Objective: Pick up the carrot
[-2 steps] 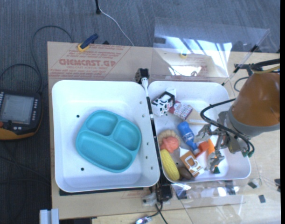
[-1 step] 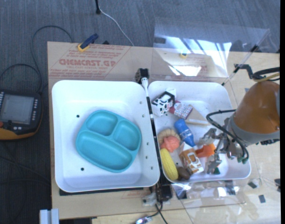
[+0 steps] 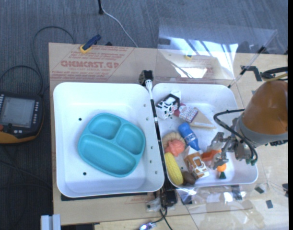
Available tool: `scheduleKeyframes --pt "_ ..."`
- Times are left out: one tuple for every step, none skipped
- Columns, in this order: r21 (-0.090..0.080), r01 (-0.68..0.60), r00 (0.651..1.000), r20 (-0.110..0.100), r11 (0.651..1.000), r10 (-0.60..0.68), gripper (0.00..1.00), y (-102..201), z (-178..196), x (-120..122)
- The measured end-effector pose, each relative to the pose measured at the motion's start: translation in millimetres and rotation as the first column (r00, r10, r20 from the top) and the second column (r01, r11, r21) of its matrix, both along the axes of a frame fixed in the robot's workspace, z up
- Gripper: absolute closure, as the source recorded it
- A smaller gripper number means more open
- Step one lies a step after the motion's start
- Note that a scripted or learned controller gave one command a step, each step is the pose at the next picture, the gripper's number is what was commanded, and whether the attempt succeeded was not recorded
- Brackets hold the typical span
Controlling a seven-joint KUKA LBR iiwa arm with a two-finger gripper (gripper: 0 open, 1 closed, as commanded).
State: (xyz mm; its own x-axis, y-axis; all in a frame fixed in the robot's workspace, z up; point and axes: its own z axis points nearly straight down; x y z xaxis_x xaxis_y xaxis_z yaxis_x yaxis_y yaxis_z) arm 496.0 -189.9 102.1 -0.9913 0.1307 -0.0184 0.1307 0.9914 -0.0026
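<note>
The gripper (image 3: 222,153) hangs over the right bin (image 3: 232,97) at 4 o'clock, jaws pinching the carrot (image 3: 221,166).

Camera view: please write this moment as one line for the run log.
hand low in right white bin | small orange carrot just beneath hand | grasp unconfirmed | teal divided plate in left white bin

Red print on the brown cardboard sheet (image 3: 96,61) behind the bins read "CHEMCAST GP", with a line of smaller red type above it too fine to read. Print on the small cartons was too blurred.
</note>
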Motion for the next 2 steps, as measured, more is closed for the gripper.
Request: scheduleKeyframes --pt "0.004 -0.236 0.972 -0.015 0.972 0.236 1.0 30.7 58.4 -11.0" --pt "0.004 -0.236 0.972 -0.016 0.972 0.236 0.0 30.7 57.9 -11.2"
